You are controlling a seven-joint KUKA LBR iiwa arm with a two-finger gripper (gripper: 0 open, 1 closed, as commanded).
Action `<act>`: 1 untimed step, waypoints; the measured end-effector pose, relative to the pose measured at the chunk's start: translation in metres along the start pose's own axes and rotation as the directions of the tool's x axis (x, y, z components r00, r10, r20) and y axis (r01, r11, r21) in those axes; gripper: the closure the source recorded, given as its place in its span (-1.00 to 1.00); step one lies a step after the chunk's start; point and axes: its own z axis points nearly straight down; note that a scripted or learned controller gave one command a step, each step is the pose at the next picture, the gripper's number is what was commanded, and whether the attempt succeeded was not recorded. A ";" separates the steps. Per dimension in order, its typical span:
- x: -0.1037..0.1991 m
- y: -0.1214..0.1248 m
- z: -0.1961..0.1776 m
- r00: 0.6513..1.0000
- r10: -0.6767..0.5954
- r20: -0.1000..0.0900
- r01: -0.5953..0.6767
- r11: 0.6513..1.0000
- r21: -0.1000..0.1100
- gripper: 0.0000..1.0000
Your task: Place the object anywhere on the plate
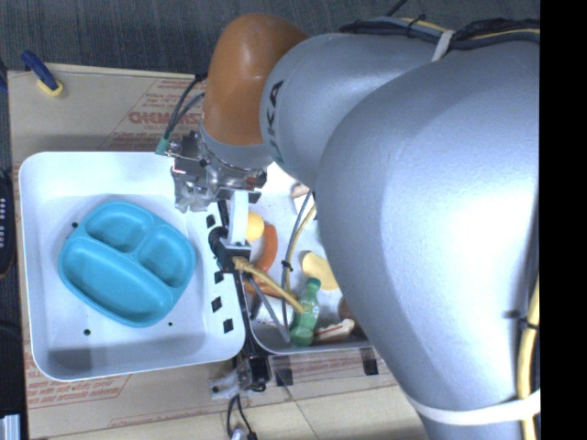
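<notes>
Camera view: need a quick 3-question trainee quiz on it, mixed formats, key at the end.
1. True or false: the blue plate lies in the left-hand bin of the view.
2. Multiple choice: how many compartments does the blue plate have? A) two B) three C) five
3. Fill in: the green bottle lies in the bin on the view's ____ side.

Key: 1 true; 2 B; 3 right.
</notes>
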 end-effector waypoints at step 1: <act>-0.001 0.001 -0.001 1.000 0.001 0.001 -0.001 1.000 -0.001 -1.00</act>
